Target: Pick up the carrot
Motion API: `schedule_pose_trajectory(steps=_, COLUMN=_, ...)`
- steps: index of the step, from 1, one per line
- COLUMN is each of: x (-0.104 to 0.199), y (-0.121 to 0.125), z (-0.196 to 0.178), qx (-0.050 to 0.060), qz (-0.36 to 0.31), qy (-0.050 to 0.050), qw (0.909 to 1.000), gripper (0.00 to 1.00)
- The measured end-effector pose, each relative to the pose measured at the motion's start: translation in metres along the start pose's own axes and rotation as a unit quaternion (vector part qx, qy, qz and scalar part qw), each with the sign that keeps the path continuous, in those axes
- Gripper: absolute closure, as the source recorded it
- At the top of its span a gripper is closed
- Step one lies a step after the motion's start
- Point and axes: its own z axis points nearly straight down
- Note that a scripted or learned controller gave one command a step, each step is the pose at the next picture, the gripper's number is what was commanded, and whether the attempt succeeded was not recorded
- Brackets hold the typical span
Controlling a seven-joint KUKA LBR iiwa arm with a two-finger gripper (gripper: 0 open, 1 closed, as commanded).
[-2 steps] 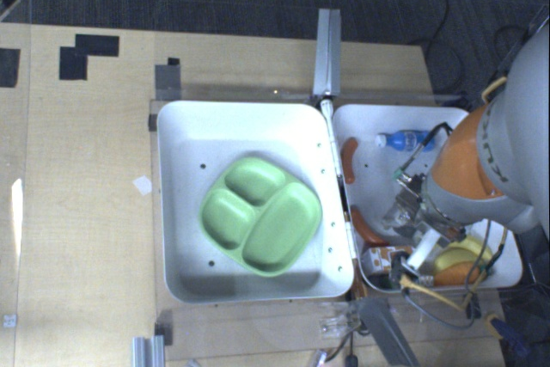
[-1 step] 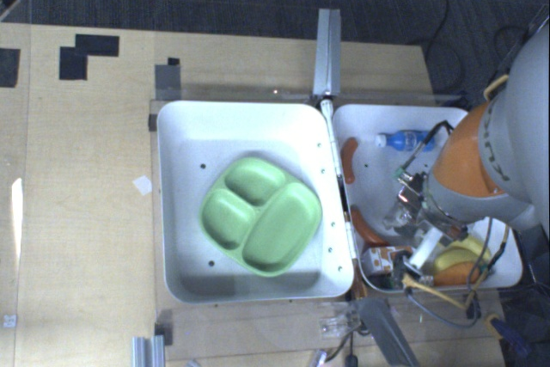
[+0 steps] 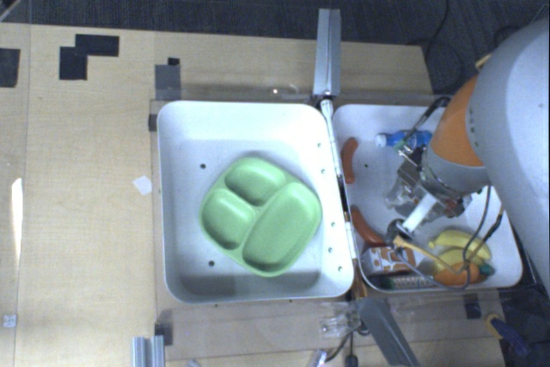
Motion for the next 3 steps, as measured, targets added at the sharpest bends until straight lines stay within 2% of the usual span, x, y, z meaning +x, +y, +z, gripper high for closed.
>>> schedule_pose_trajectory(steps=1, x=0.014, y=-0.047, z=-0.088, qx=-0.001, qz=0.126, qy=0.000, qw=0.9920, gripper=1.00)
schedule_pose_trajectory(steps=2, x=0.037, y=0.003, z=-0.083, qx=-0.001, qz=0.282, qy=0.000, qw=0.9593, gripper=1.00)
schedule_pose_trajectory(steps=3, x=0.005, y=-0.055, z=-0.083, qx=0.000, qz=0.280, qy=0.000, qw=0.9601, gripper=1.00)
